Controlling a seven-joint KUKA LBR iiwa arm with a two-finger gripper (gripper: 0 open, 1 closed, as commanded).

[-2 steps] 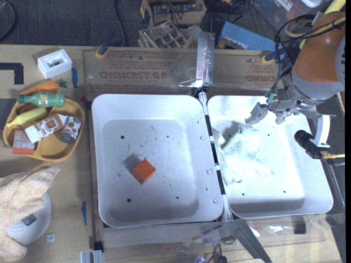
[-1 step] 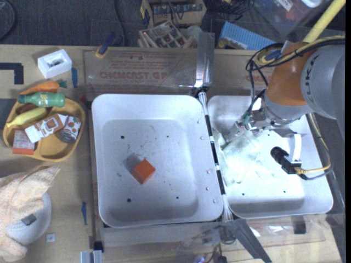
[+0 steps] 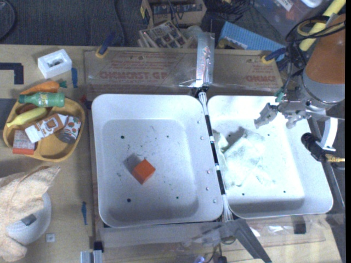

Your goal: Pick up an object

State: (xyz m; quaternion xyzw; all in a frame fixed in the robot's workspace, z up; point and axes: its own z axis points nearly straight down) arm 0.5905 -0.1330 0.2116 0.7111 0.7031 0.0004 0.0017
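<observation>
An orange cube [image 3: 145,171] lies in the left bin [image 3: 109,119], a little below its middle, with a dark shadow beside it. In the right bin [image 3: 307,196] a small dark grey piece [image 3: 235,136] sits near the left wall, next to a pale translucent crumpled thing [image 3: 247,159]. My gripper [image 3: 278,118] hangs over the right bin's upper part, to the right of the grey piece. Its fingers [image 3: 265,116] are spread open with nothing between them.
A yellow bowl [image 3: 67,149] with toy food stands left of the bins, with a white box [image 3: 55,63] behind it and a cloth [image 3: 24,193] in front. Clear panels [image 3: 142,70] line the back edge. Cables [image 3: 318,147] hang at the right.
</observation>
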